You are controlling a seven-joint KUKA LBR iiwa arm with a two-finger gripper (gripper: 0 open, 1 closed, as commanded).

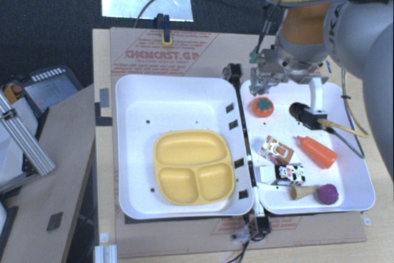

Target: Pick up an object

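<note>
Over the far left corner of the right white bin [360,191], we see the big grey arm [363,28] with its orange band bending down from the right. Its gripper [263,88] hangs just above a small round orange toy with a green top [262,106], which sits near the bin's far left corner. We cannot tell how the gripper's tips stand; they look dark and blurry. Part of the arm is cut off at the right edge.
</note>
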